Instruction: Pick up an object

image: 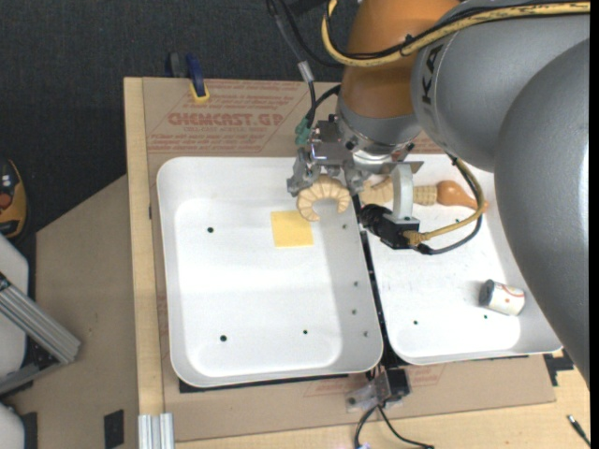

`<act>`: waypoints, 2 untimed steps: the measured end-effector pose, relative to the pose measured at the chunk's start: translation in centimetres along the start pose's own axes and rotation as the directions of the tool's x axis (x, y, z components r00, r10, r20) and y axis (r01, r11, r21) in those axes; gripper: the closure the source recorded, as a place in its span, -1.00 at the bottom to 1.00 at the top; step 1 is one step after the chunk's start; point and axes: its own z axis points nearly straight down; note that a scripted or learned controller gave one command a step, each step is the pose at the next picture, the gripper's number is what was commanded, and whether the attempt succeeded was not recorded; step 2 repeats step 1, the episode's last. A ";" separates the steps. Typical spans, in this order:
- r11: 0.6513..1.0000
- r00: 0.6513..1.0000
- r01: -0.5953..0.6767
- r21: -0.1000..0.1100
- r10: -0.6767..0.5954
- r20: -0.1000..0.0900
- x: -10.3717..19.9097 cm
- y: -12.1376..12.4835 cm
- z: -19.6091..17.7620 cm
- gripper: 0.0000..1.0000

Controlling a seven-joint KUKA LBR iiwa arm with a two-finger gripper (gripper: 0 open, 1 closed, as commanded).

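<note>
At the top right corner of the left bin (187,279) the gripper (323,187) hung low over a tan ridged ring (323,204), apparently touching it; whether it was spread or pinching could not be told. A yellow square (292,229) lay flat just left of the ring. Across the divide, the right bin (449,340) held a white cylinder (503,297) near its right edge and an orange-tan piece (447,195) under the cables
</note>
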 end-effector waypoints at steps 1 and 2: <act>1.000 1.000 -0.001 -0.012 0.001 0.000 -0.1 -1.1 -4.2 1.00; 1.000 1.000 -0.001 -0.012 0.001 0.000 -0.1 -1.1 -4.2 1.00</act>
